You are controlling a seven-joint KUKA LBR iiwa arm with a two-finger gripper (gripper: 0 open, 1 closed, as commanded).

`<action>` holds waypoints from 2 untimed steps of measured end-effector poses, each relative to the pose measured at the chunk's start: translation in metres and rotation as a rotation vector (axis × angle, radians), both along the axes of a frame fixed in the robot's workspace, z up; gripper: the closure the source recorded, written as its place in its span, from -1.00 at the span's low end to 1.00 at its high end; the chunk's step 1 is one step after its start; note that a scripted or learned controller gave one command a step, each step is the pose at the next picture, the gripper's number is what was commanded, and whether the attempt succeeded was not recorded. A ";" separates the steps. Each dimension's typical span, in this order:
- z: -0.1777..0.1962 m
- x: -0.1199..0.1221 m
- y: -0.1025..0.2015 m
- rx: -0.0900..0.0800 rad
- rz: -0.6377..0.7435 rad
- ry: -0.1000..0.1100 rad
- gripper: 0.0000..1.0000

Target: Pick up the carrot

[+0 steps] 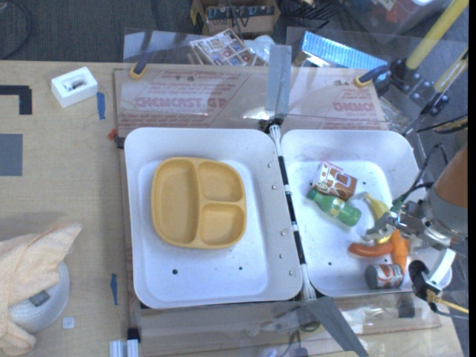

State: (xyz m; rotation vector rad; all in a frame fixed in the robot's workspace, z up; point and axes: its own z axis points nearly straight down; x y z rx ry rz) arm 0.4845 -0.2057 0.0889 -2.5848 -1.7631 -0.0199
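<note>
Low over right bin point(297, 151), end effector point(393, 225) sits at its right side; cannot tell how far it is open or whether it grips anything. Carrot point(399, 250) lies just below it, touching or nearly so. Orange-red sausage-shaped item point(368, 249) just left of carrot. Can point(384, 275) below. Green bottle point(336, 207) and small carton point(335, 178) up-left. Yellow divided plate point(198, 201) far left, in left bin point(149, 155).

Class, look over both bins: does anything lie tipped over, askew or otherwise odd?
Yes, in the right bin: the green bottle lies on its side, and so does the small can. The yellow divided plate sits flat in the left bin.
</note>
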 end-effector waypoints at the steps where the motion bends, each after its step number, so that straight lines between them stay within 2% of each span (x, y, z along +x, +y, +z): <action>1: 0.009 -0.001 -0.005 -0.011 -0.005 -0.002 1.00; 2: 0.078 0.030 0.063 -0.017 -0.008 0.006 1.00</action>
